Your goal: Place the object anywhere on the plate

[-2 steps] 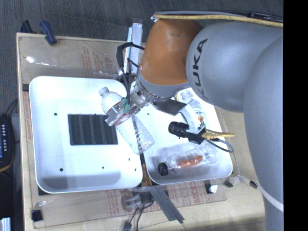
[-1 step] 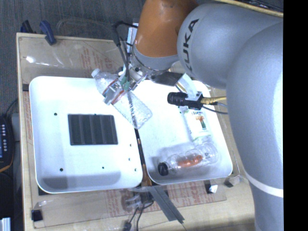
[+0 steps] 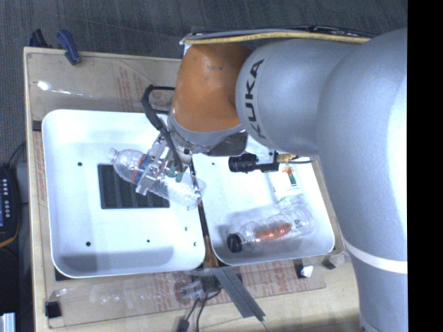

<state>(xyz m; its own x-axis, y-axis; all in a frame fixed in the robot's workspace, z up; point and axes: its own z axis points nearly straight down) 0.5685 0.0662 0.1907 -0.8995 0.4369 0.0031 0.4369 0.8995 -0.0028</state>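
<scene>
over the left bin (image 3: 69, 247), the gripper (image 3: 158, 170) is clenched on a clear bottle (image 3: 149, 171), above the dark plate (image 3: 114, 185). another bottle (image 3: 270, 230) lies in the right bin (image 3: 318, 244). bench (image 3: 104, 75) stands on dark carpet (image 3: 138, 12).

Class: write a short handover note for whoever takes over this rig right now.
Gripper: fingers closed on a clear plastic bottle, over the left bin.
The bottle lies across the right edge of the dark plate in that bin.
Right bin: another clear bottle with a black cap.
Done: bottle grasped and brought over the plate.
Left: lower it, release on the plate, withdraw.
</scene>
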